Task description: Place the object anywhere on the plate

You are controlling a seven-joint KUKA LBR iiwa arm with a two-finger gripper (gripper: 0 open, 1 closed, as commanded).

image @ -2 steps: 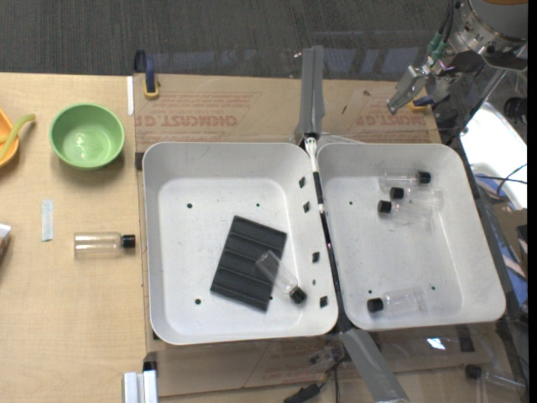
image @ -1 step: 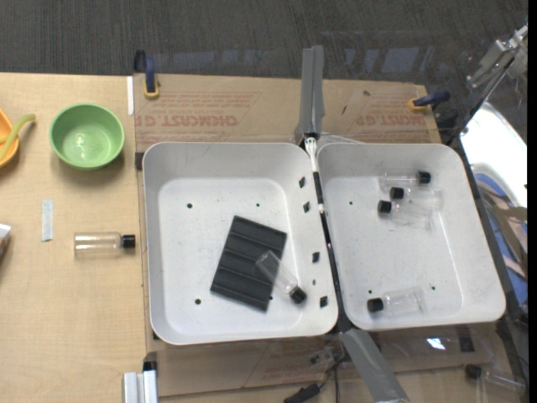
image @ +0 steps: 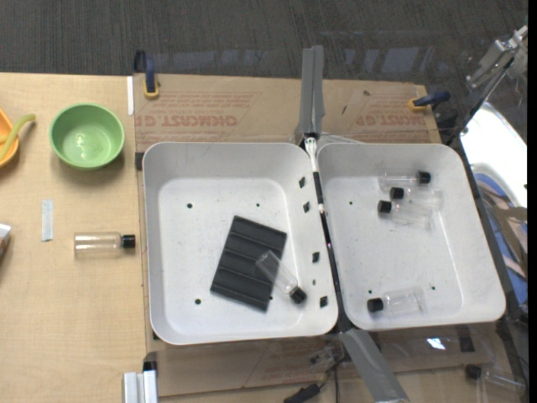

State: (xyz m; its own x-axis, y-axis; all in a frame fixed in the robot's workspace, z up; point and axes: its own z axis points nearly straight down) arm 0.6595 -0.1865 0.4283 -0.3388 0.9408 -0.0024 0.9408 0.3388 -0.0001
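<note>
Since a clear vial (image: 279,276) already lies half across the dark ridged plate (image: 247,263), any fresh drop should land centrally; claw state cannot be told.

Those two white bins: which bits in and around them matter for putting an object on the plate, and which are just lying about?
Part of the job:
- dark ribbed plate, left bin
- clear vial lying partly on it
- clear vials in the right bin

Lying about:
- green bowl
- vial on the bench
- blue clamps
</note>
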